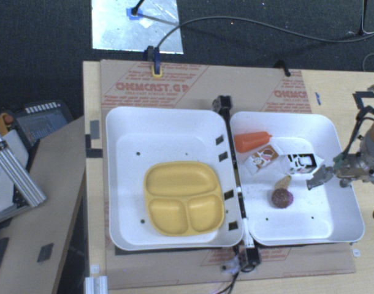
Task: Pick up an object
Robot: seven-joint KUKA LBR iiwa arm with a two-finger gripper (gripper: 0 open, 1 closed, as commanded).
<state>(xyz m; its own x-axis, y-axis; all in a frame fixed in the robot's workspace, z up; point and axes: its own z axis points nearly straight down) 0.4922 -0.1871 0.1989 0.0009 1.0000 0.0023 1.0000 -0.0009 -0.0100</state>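
Toward the right of the frame, inside the right bin [343, 222], we see a cluster of small things. A dark reddish ball [282, 197] lies near the bin's middle, with a small tan piece [282, 180] just above it. Up and to the left sits an orange carrot [251, 141], and just below that a small printed packet [262, 158]. A white card with black marks [301, 162] lies to the right of the packet.

At the bin's right side we find the gripper [317, 179], reaching in from the right edge, its tip just beside the card and apart from the ball. We see nothing between its fingers, and we cannot tell how wide they stand.

Left of a black divider [231, 164], the left bin [122, 164] bears a yellow tray [183, 197] with three compartments, low in the bin. Both bins rest on cardboard [150, 86] over the bench. A cable [236, 23] runs across the dark floor at the top.
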